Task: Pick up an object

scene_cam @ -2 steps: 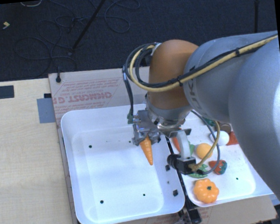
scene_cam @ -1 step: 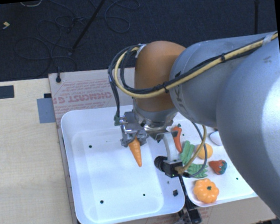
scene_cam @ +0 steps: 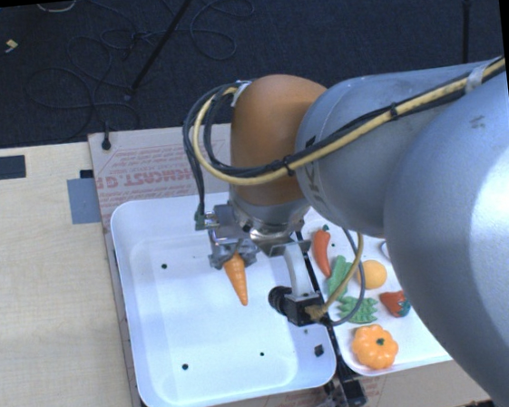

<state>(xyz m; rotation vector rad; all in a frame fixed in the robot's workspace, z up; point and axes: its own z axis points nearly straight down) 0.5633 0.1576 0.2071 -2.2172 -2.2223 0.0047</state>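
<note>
An orange toy carrot (scene_cam: 237,281) hangs point-down over the left white bin (scene_cam: 194,345), in its upper right part. My gripper (scene_cam: 231,256) is shut on the carrot's thick top end, with a grey finger on each side of it. The grey arm with its orange band comes in from the right and hides much of the right bin.
The right bin (scene_cam: 416,353) holds a red-orange pepper (scene_cam: 322,250), a green pod (scene_cam: 338,276), a yellow lemon (scene_cam: 373,274), a green leafy piece (scene_cam: 358,308), a red piece (scene_cam: 394,303) and an orange pumpkin (scene_cam: 376,346). Black cable parts (scene_cam: 291,305) hang by the divider.
</note>
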